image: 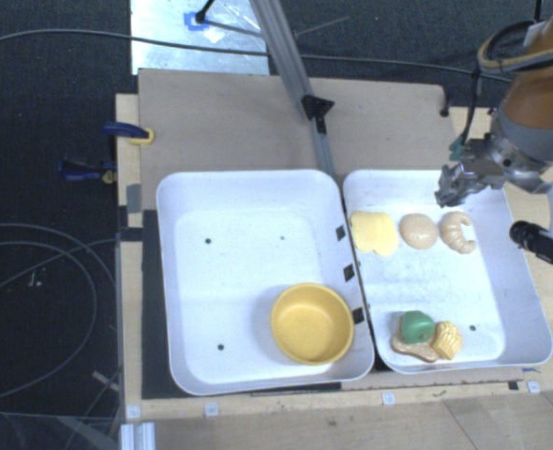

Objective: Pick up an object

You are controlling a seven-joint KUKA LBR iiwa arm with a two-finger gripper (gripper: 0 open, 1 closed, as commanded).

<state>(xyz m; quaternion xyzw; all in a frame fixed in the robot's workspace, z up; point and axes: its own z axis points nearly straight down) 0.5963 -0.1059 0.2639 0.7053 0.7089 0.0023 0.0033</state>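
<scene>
The right bin (pixel 515 298) holds a pale yellow flat piece (pixel 373 233), a beige round bun (pixel 418 231) and a tan croissant (pixel 459 232) in a row near its far side. A green-and-yellow toy (pixel 425 335) lies near its front edge. My gripper (pixel 452 187) hangs above the bin's far right part, just up and behind the croissant, with nothing seen between its fingers. A yellow bowl (pixel 312 322) sits in the left bin (pixel 211 251) at its front right corner.
A grey slanted pole (pixel 291 54) with a black clamp (pixel 318 109) rises behind the bins. Blue and yellow clamps (pixel 117 148) grip the bench's left edge. Cables run over the dark floor at the left.
</scene>
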